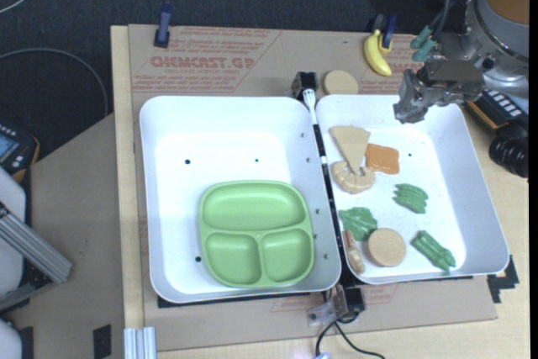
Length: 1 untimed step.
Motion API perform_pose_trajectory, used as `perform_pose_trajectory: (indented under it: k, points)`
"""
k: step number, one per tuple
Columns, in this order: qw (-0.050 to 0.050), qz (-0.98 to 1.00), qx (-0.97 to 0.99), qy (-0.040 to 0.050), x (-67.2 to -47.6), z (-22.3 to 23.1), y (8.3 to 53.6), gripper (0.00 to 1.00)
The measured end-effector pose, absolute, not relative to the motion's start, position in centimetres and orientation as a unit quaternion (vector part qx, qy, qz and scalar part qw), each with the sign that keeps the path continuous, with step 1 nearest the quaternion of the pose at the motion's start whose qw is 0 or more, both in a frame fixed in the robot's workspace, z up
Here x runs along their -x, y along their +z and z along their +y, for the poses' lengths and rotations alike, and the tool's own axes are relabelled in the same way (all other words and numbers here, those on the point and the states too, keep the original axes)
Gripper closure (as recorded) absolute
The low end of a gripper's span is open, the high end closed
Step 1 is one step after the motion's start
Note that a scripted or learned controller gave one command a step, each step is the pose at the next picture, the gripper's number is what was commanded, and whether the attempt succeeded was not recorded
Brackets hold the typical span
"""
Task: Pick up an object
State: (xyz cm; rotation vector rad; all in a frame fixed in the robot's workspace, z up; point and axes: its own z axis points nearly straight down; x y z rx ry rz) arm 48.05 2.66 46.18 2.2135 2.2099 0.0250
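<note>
My gripper (410, 112) hangs over the far edge of the right bin (466, 149), its dark fingertips pointing down, with nothing seen between them. Below it in the bin lie a tan wedge (351, 145), an orange block (382, 158), a pale pastry-like piece (351, 176), three green toy vegetables (411, 197) (358, 222) (434, 250), a round tan disc (387, 247) and a small piece (352, 256) at the bin's left wall.
The left bin (168, 139) holds a green divided tray (254, 232). Behind the bins on the cardboard lie a yellow banana (377, 55), a tan disc (340, 83) and blue clamps (163, 23). A black marker (316, 130) lies along the seam between bins.
</note>
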Motion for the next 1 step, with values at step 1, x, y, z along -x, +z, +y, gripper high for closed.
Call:
perform_pose_trajectory:
  k: [1]
  points:
    - [-0.001,0.704,-0.710,-0.0019,-47.88,-3.72,42.14,1.00]
